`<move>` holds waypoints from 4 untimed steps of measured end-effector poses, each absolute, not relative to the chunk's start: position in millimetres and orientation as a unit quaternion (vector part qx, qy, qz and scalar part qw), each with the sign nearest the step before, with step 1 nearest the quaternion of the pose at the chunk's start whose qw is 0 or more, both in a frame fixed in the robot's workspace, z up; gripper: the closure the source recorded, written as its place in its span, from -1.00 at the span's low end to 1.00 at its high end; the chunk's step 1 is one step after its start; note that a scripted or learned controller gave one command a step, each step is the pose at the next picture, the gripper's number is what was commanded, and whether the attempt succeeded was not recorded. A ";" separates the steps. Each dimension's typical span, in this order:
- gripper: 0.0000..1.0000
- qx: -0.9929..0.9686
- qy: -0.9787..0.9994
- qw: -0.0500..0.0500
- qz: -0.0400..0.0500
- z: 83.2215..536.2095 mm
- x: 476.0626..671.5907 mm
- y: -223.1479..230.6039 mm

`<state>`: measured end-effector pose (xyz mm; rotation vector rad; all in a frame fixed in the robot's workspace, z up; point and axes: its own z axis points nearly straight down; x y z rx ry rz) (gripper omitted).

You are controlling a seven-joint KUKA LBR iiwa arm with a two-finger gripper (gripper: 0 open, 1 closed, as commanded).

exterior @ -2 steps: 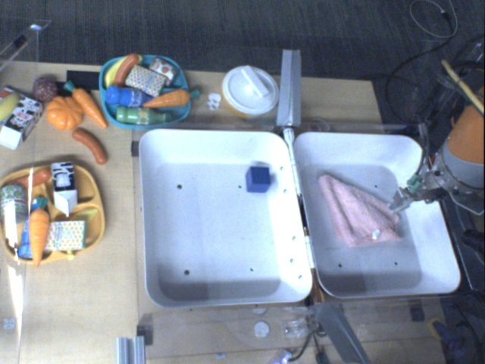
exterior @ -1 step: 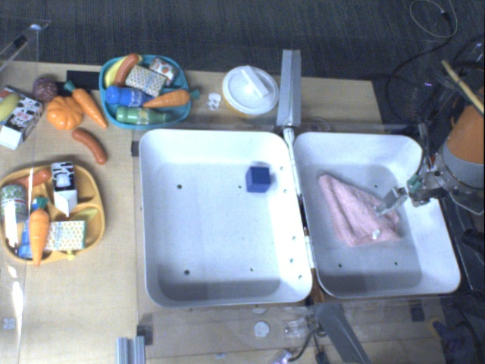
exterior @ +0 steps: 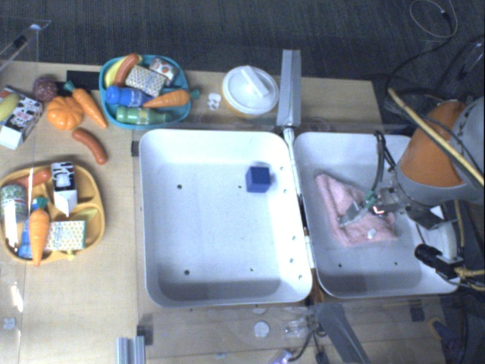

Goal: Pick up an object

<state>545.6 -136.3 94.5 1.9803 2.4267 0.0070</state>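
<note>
While the hand sits low over the pink cloth in the right bin, you have your nearest target directly beneath it. By the look of it, that cloth is soft, light and limp, so it should bunch and drape rather than lift as one piece. Take it at a raised fold near the middle, not at a flat edge. You cannot tell from this view how wide the hand is set, nor whether it has any cloth in it; it looks to be touching or just above the fabric. Farther off to the hand's left, in the left bin, lies a small blue block, stiff and easy to pinch across its flat sides.
</note>
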 end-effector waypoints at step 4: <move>-1.00 0.569 0.823 0.006 0.003 89.4 648.1 -164.9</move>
